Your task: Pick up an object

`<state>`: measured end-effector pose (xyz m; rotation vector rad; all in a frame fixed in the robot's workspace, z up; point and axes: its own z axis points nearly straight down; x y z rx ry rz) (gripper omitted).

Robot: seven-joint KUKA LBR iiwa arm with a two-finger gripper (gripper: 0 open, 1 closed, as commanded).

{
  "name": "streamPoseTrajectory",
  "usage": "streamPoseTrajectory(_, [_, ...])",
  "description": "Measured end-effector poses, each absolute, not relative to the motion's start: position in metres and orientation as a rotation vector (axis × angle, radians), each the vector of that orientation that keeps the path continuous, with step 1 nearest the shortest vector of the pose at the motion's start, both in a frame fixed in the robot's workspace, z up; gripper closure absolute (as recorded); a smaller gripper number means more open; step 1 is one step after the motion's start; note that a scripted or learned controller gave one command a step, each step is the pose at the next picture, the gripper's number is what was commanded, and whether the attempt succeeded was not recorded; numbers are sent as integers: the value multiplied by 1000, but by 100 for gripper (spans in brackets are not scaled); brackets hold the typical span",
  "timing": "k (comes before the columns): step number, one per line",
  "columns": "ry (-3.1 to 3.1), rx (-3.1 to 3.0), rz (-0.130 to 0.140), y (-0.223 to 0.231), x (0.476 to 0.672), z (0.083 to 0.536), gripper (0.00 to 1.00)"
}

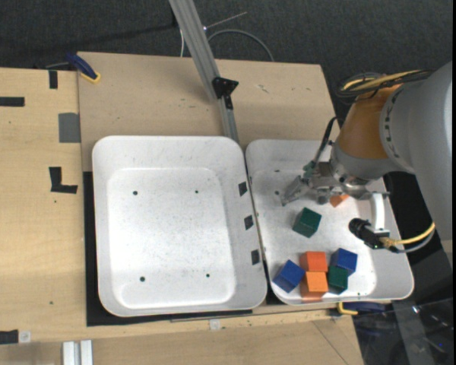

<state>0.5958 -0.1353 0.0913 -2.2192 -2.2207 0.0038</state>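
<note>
We saw the arm (380,131) reach in over the right bin (267,166), its gripper (300,192) low above the bin floor, in the half of that bin farther from the camera. Whether the gripper was open or closed we could not tell; the view was too small and cluttered at that spot, and we saw nothing clearly held there.

Just toward the camera from the gripper, a dark green cube (307,222) lay alone on the right bin's floor, apart from the gripper. A small orange piece (336,200) showed just beside the gripper, toward the arm, partly hidden.

At the right bin's near end sat a tight cluster: a blue cube (288,274) on the side toward the left bin (171,223), two orange cubes (315,271) touching one behind the other, a second blue cube (345,260), and a green cube (337,279) just in front of it.

The left bin lay just beside the right bin, rims close together.
</note>
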Motion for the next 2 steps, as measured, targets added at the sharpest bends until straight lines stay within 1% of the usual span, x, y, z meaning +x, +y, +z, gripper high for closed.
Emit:
streamPoseTrajectory(1, [-2222, -2218, 3, -135, 596, 101, 100])
streamPoseTrajectory(2, [-2223, -2224, -3, -135, 587, 158, 100])
